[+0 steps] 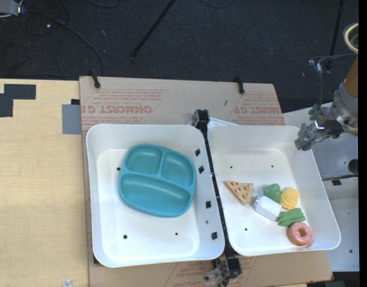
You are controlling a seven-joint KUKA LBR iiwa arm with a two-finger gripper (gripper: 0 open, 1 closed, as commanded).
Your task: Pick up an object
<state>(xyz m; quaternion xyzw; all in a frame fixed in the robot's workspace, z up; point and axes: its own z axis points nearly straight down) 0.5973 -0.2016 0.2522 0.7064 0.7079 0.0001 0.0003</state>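
Observation:
The right bin (255, 142) holds a waffle-patterned wedge (240, 191), a white block (266, 208), a green piece (272, 191), a yellow corn-like piece (290, 198), a green bean-like piece (291, 216) and a pink doughnut (300, 234), clustered at its near right. My gripper (307, 137) hangs at the far right edge of that bin, above its rim and well away from the toys. Nothing shows between its fingers.
A teal divided plate (157, 180) lies in the left bin (105, 220). A black divider (210, 190) runs between the bins. Cardboard lies under both bins, with a wooden bench top to the left. The arm's grey wrist stands at the right edge.

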